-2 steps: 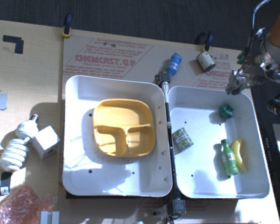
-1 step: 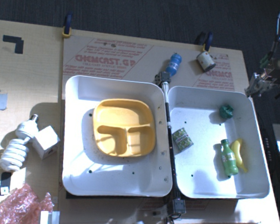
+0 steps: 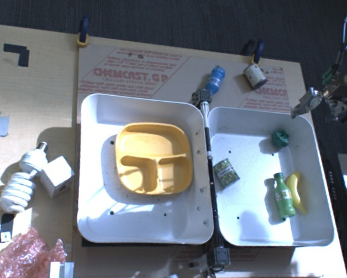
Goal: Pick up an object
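The green bottle [image 3: 284, 197] and banana [image 3: 295, 191] lie untouched in the right bin [image 3: 317, 234]; my pincer [image 3: 313, 102] hovers at its far corner, closure indeterminable, nothing grasped yet.

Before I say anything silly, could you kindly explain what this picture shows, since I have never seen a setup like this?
You are looking down at a slant from a fixed camera above a bench. Two shallow white bins sit side by side. The left bin holds a yellow divided tray. The right bin holds a green bottle lying against a yellow banana, a dark green piece near the back, and a small green patterned packet. The machine is a robot arm reaching in from the right; its end effector hovers at the right bin's far corner, above the objects, with nothing between its fingers. Its job is to pick up one object. A spiral light bulb lies on the bench, outside the bins.
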